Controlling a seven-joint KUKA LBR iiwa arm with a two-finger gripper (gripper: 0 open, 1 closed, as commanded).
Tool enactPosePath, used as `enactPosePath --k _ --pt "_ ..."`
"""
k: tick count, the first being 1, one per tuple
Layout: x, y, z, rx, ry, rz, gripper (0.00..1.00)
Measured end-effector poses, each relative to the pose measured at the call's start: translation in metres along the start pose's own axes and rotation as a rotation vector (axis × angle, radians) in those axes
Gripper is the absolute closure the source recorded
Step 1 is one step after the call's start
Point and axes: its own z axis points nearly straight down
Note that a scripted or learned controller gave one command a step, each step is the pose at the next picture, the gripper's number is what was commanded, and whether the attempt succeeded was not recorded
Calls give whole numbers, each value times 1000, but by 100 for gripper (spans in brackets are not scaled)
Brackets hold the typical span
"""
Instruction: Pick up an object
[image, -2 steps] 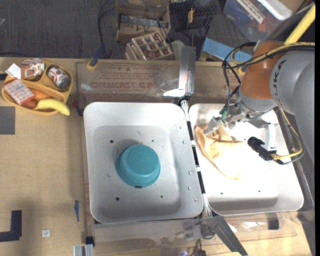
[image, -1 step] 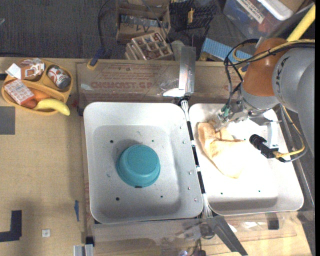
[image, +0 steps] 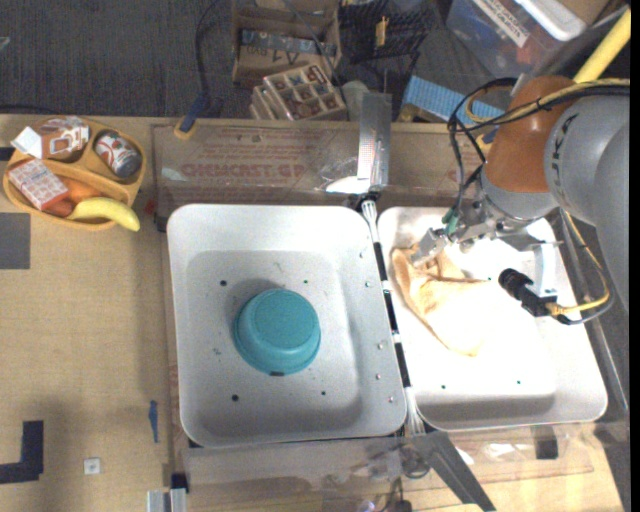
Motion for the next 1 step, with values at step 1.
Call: enactPosePath --k 1 --pt "-4 -11 20 6 8 -144 0"
